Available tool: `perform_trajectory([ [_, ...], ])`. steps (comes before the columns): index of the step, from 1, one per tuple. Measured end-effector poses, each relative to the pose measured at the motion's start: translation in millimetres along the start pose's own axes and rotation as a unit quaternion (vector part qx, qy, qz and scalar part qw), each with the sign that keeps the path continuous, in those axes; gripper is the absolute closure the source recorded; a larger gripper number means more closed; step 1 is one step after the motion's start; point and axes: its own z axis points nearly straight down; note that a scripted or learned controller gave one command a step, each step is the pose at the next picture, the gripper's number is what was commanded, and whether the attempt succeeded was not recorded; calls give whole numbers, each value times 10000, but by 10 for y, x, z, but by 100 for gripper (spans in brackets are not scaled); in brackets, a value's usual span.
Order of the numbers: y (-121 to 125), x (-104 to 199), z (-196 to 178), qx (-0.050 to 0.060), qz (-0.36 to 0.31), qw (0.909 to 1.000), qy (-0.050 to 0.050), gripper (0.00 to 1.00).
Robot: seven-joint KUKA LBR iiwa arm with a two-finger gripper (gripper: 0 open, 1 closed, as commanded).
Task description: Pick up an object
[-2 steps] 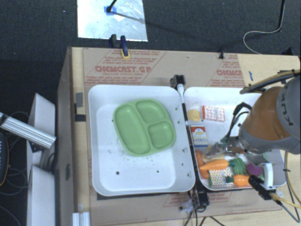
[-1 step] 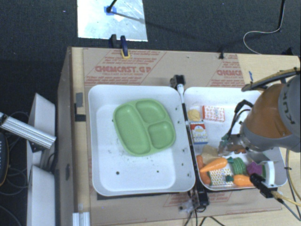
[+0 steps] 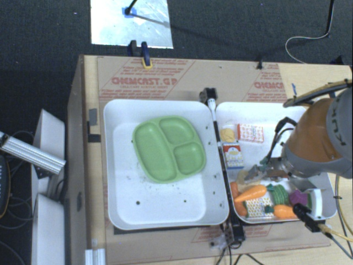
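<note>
From my feed the claw (image 3: pixel 255 174) sits low in the right bin (image 3: pixel 276 110), just above a smooth orange carrot (image 3: pixel 251 192); can't tell its state. Crowding the carrot: green bumpy veg (image 3: pixel 279 192), patterned boxes (image 3: pixel 250 132). Glossy green divided plate (image 3: pixel 168 148) sits alone in the left bin (image 3: pixel 124 164).

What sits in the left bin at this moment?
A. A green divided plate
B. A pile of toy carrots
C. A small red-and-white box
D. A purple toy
A: the green divided plate lies alone in the left bin, while the carrots and the small boxes are in the right bin.
</note>
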Motion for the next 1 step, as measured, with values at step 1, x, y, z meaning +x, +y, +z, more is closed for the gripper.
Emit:
perform_trajectory([
  [1, 12, 0, -103, -13, -8, 10000, 0, 100],
])
